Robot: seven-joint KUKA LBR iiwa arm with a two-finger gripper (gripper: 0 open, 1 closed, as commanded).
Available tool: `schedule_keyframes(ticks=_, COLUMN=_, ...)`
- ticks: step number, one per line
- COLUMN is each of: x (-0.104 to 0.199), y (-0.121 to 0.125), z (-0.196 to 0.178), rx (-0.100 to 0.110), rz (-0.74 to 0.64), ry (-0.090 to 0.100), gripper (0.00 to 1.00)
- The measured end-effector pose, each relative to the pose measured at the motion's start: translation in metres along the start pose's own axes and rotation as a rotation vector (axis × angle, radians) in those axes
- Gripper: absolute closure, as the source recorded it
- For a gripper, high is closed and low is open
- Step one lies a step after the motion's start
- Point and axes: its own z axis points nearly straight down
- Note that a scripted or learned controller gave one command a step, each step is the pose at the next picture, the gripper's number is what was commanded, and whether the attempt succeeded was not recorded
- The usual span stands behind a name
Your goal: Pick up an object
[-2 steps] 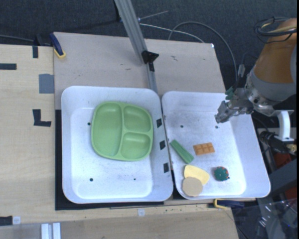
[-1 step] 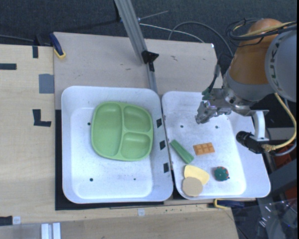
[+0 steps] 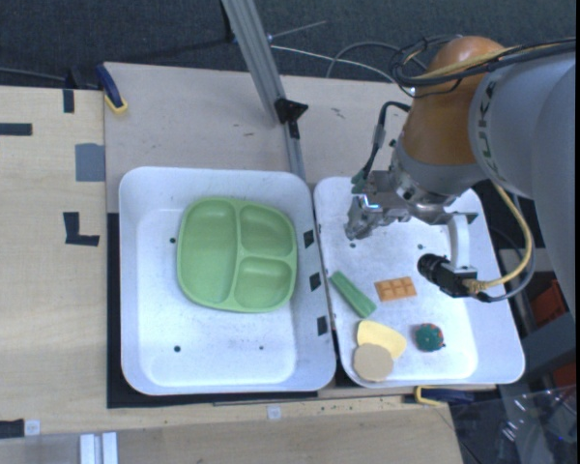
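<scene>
My gripper [image 3: 360, 226] hangs over the upper left part of the right bin [image 3: 493, 356], fingers pointing down, with nothing seen between them. Below it on the bin floor lie a green stick-shaped piece [image 3: 352, 294], an orange waffle-like square [image 3: 395, 289], a yellow piece [image 3: 384, 336] partly under a tan round disc [image 3: 372, 362], and a small dark green and red ball-like object [image 3: 427, 337]. The green stick is the nearest, a short way below the gripper.
The left bin [image 3: 140, 356] holds a green divided plate [image 3: 238, 254]. A slanted metal pole [image 3: 256, 42] runs down to the gap between the bins. The grey arm with its orange band [image 3: 464, 56] and black cables covers the right bin's upper right.
</scene>
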Motion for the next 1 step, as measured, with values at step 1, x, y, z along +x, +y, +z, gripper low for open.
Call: schedule_keyframes(ticks=1, x=0.0462, y=0.0142, z=-0.0074, rx=-0.003, rz=-0.001, ry=0.001, gripper=1.0)
